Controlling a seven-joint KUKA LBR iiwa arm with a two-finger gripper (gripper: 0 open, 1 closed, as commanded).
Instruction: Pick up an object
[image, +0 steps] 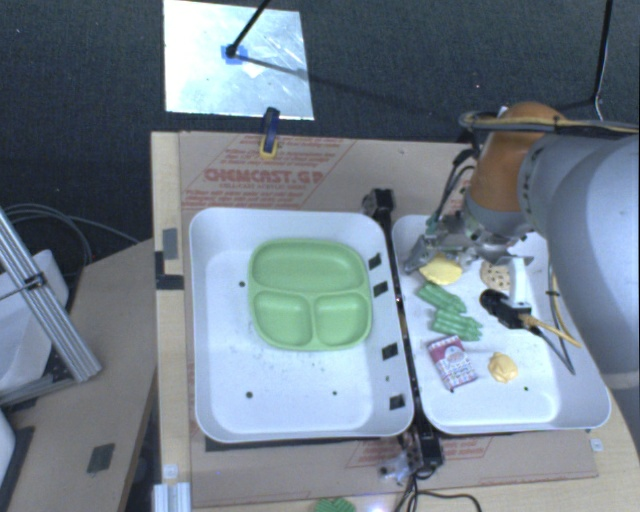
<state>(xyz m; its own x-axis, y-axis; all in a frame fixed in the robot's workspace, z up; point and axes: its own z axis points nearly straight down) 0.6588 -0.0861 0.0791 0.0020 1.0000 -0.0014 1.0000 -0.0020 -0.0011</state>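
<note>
Green, the divided plate (308, 295) lies in the left white bin (215, 330), well to the left of the fingers (437, 243), which hang over the upper left corner of the right bin (520, 410); whether they are open or closed, I cannot tell. A pale yellow piece (441, 271) lies just under them, lower in the view. Beyond it lie two green pieces (457, 323), then a pink box (452, 362). Right of the fingers sits a round tan biscuit (493, 272), and lower right, well apart, a small yellow lump (503, 367)
</note>
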